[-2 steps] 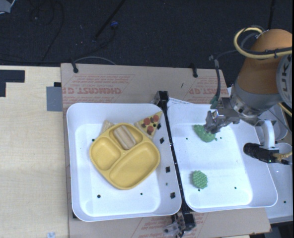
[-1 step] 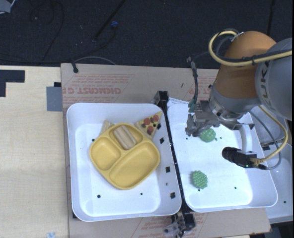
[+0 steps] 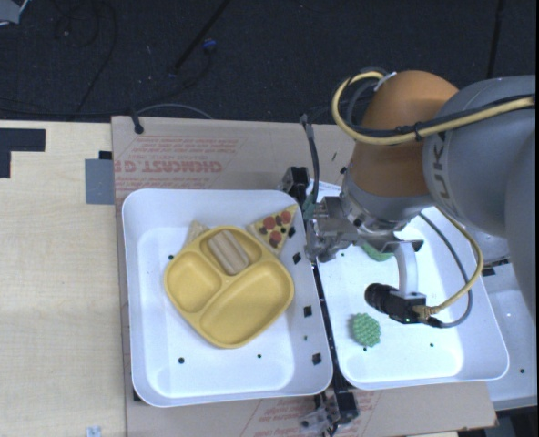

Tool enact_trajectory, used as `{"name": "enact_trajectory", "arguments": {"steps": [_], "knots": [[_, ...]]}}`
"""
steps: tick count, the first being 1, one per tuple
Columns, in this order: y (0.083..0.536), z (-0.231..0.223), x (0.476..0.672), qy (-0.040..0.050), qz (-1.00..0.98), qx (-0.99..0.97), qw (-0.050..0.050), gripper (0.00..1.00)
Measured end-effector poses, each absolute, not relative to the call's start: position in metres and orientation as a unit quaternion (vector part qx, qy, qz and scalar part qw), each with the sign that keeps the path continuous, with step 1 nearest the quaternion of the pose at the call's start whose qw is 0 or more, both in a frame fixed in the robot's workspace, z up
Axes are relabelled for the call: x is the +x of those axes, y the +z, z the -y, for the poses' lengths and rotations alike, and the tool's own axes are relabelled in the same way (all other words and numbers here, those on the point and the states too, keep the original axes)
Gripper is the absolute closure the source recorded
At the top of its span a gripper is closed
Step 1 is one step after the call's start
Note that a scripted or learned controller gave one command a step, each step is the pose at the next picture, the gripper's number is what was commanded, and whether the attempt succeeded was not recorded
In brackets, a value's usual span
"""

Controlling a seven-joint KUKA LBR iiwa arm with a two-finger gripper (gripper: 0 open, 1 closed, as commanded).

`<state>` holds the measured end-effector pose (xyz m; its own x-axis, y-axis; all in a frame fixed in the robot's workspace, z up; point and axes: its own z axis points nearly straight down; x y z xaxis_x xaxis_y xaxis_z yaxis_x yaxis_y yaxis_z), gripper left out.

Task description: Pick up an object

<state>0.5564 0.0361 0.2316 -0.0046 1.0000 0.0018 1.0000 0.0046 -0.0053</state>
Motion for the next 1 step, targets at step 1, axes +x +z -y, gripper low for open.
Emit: {"name": "enact_trajectory", "arguments": {"steps": [1], "knots": [[0.2194, -0.0823, 0.5415, 0.0019, 0.709, -0.706, 0.003, 1.0]]}}
